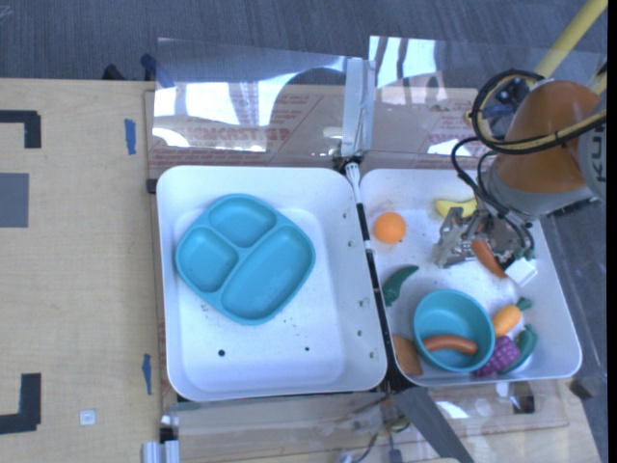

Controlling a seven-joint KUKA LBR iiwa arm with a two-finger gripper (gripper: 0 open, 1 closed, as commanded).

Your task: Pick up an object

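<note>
Gripper [461, 244] low in right bin [564, 331], beside orange ball [389, 228]. Can't tell its grip state. No legible writing.

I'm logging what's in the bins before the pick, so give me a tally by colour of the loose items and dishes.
Blue: 2, divided plate and bowl
Orange: 4, ball, sausage in the bowl, carrot-like piece, piece by the gripper
Yellow: 1, banana
Green: 1, leaf-shaped piece
Purple: 1, grapes
Total: 9

The arm [540, 148] hides part of the banana [451, 206] behind it
</note>
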